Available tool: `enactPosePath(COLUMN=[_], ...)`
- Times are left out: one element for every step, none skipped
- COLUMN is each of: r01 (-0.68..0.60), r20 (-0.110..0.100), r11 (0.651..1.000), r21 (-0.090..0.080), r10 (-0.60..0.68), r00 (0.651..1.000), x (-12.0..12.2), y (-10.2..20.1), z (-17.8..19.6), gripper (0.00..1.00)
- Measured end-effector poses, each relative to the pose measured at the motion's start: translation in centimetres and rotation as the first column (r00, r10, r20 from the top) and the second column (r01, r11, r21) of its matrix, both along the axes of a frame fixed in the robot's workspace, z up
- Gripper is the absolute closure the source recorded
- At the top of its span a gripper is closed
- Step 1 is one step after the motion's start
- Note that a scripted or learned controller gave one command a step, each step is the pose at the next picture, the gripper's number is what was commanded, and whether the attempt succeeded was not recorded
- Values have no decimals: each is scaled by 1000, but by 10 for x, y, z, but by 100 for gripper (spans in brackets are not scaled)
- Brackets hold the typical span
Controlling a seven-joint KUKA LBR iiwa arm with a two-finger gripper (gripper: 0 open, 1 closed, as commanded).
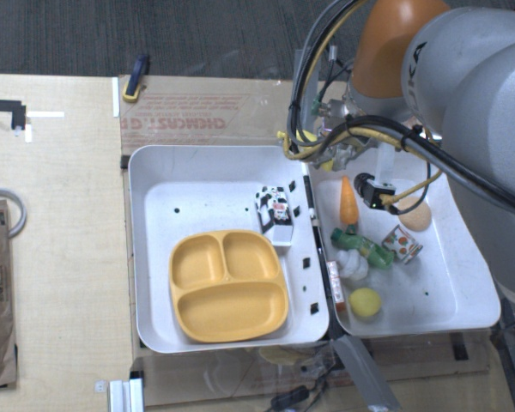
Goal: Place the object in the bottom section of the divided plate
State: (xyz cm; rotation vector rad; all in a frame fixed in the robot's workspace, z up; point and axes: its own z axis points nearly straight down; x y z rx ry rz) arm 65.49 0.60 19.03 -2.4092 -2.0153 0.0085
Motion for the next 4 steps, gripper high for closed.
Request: enactPosePath(r01=[-256, 0, 384, 828], r20=[4, 0, 3, 5], r11=[967, 1000, 923, 561], r21=[1, 1, -1, 1], r10=[256, 0, -384, -828], r00=[967, 1000, 923, 561], x=[4, -12, 4, 4], y=[63, 128, 173, 189], z=[52, 15, 2, 14], gripper=[100, 100, 100, 100])
